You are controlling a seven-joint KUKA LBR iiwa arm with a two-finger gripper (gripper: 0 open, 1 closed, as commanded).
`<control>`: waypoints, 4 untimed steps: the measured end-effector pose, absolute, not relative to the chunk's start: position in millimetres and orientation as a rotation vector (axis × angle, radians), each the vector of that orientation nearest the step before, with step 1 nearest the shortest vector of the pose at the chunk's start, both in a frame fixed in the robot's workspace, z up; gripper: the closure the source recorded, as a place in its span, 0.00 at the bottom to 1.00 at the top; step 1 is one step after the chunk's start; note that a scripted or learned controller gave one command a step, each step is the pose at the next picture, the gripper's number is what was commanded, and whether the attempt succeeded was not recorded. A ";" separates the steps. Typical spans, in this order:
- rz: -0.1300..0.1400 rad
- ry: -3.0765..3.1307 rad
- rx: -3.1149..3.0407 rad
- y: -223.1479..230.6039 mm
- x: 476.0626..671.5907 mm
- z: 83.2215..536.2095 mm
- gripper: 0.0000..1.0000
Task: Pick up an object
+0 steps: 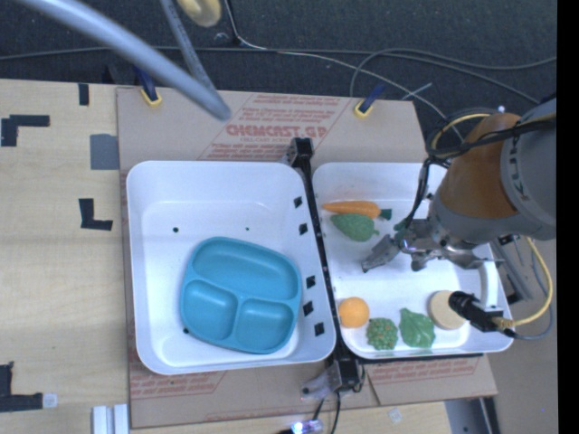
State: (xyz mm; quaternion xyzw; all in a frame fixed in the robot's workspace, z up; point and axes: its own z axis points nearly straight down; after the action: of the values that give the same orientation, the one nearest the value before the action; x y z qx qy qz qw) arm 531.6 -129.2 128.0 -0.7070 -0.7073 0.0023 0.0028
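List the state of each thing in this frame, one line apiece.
Blue divided tray: lying flat in the left bin.
Carrot: lying at the far edge of the right bin.
Green vegetable: lying beside the carrot.
Orange ball: resting near the front of the right bin.
Two green pieces: side by side along the front edge.
Tan round piece: at the front right.
Gripper: low over the right bin, holding nothing visible.

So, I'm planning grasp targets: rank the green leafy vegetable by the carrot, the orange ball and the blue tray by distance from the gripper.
From the gripper:
1. Green leafy vegetable, just up-left, right bin.
2. Orange ball, below-left, right bin.
3. Blue tray, left bin.
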 end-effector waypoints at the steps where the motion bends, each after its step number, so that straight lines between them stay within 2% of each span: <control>1: 0.003 -2.223 -2.221 -129.0 531.5 82.8 0.00; 2: 0.001 -2.225 -2.223 -129.4 532.3 95.6 1.00; 4: -0.003 -2.225 -2.221 -116.5 527.8 195.8 1.00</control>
State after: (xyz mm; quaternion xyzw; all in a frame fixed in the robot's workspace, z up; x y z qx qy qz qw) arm 527.8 -116.5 195.8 -0.7066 -0.7077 -0.0008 -0.0012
